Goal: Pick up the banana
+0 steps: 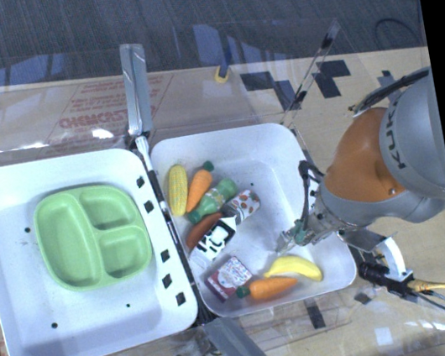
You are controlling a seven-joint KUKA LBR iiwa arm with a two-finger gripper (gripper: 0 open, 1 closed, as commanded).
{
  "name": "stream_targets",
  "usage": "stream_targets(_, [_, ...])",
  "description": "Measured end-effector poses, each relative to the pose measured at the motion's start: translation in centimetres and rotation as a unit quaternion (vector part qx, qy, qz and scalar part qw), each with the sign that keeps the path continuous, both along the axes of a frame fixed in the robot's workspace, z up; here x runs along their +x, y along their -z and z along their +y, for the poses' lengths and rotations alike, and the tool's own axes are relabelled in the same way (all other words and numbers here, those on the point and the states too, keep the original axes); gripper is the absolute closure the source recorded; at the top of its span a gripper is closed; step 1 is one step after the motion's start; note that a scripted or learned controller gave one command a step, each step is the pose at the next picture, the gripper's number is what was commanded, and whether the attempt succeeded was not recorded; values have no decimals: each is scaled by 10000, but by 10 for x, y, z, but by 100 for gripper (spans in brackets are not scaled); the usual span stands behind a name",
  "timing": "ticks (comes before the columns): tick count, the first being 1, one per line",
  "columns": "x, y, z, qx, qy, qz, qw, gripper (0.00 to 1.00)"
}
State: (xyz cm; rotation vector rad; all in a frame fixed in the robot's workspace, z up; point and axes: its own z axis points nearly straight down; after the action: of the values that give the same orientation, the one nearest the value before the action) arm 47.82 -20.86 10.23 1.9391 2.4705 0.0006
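Camera view shows the banana (292, 268) lying in the right bin (280, 139), near its front edge, with a carrot (269, 288) touching its front side. Its long axis runs roughly left to right. The hand (299, 235) hovers just behind it, toward its right end; whether it is apart or together I cannot tell.

Sheet under the bins (100, 109): red print is showing in the upper left of the frame, mirrored and too faint to read surely.
Arm (409, 148): dark letters, seemingly "KU", are standing on the grey shell at the right.
Black-and-white carton (216, 235): large white marks are showing, not readable.
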Motion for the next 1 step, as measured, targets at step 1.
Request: stream_targets(1, [0, 0, 0, -1, -1, 1, 10000, 0])
